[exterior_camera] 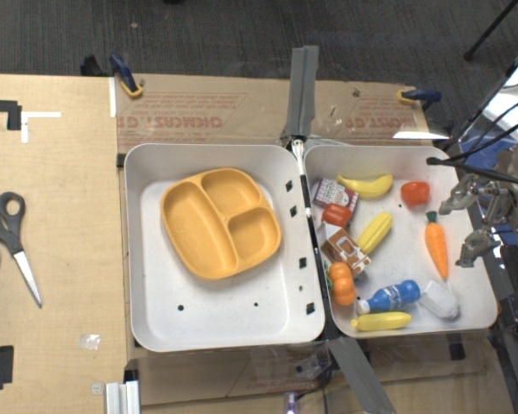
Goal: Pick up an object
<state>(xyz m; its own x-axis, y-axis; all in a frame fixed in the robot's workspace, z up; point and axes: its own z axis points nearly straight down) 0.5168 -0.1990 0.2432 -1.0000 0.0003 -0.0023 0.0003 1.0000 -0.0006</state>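
Carrot [437,247], lying in the right bin [479,313] with its long axis running far-to-near, sits just left of the gripper [476,222] at that bin's right edge, whose opening I cannot tell and which grips nothing visible.

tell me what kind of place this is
Probably a robot lab bench for pick-up trials. Two white bins sit clamped on cardboard: the left bin holds a yellow divided plate, the right bin toy food such as a carrot and a banana. Scissors lie on the bench.
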